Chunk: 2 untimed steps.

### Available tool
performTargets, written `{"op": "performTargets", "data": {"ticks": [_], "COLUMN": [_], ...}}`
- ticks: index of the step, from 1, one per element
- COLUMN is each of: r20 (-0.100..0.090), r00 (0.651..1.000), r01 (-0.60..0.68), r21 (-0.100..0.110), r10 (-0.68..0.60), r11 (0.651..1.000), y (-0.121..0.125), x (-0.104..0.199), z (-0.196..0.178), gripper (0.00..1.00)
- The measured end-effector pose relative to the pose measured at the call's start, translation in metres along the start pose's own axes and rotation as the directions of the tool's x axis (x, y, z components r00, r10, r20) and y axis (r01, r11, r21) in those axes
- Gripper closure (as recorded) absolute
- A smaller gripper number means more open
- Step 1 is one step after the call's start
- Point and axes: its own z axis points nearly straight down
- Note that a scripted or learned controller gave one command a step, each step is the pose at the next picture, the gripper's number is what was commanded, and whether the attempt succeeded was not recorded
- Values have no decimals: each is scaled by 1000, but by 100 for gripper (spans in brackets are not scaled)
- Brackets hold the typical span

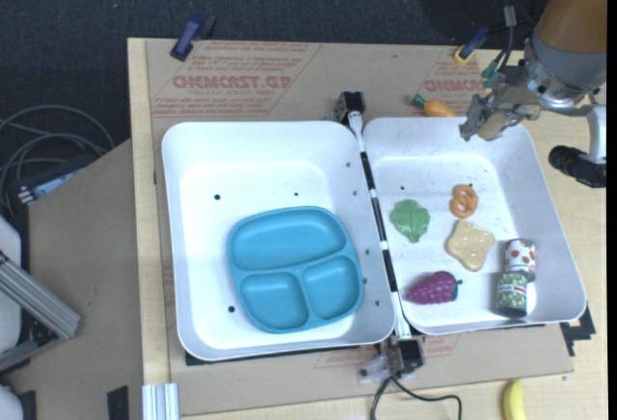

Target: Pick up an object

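Note:
The right bin [439,150] holds a green leafy toy [411,219], a pretzel [464,200], a slice of toast [469,245], a bunch of purple grapes [431,288] and two small cans [516,278] at its right side. My gripper [485,123] hangs over the far right corner of that bin, well behind the pretzel and clear of every object. Nothing shows between its fingers.
The left bin [193,168] carries a blue divided plate [293,267]. A small orange piece [437,107] lies on the board behind the right bin. A blue clamp [190,37] sits at the far left corner, and a yellow item [514,401] lies at the front right.

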Motion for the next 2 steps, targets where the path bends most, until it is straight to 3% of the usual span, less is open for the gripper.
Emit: {"op": "performTargets", "data": {"ticks": [1, 2], "r20": [0, -1], "r00": [1000, 1000], "r01": [-2, 0], "r21": [4, 1], "r10": [2, 0], "r11": [1000, 1000], "y": [-53, -32], "x": [-13, 47], "z": [-3, 4], "gripper": [100, 100]}}
